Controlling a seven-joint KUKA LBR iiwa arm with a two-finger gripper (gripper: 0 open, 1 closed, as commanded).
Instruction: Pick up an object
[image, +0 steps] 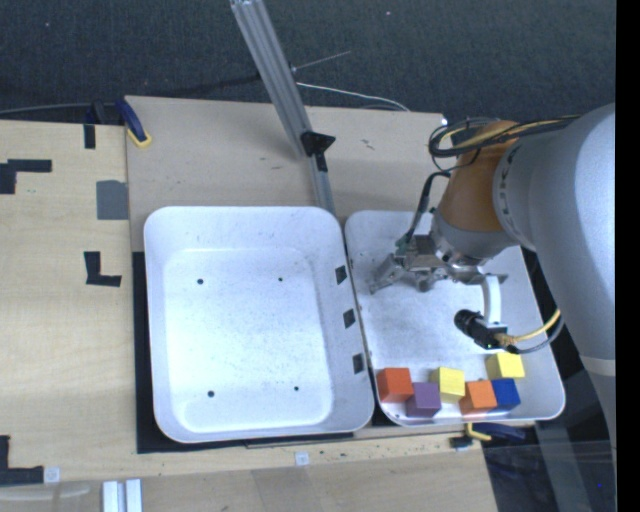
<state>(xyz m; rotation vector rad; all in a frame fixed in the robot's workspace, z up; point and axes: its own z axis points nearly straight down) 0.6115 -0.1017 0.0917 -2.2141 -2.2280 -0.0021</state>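
So the gripper hangs over the upper part of the right bin, and honestly I can't tell how its jaws stand. The blocks all sit along that bin's near edge: orange block, purple block, yellow block, blue block.

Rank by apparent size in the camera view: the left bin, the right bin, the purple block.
1. left bin: largest.
2. right bin: looks smaller, but the arm covers part of it, so the gap is unsure.
3. purple block: smallest by far.
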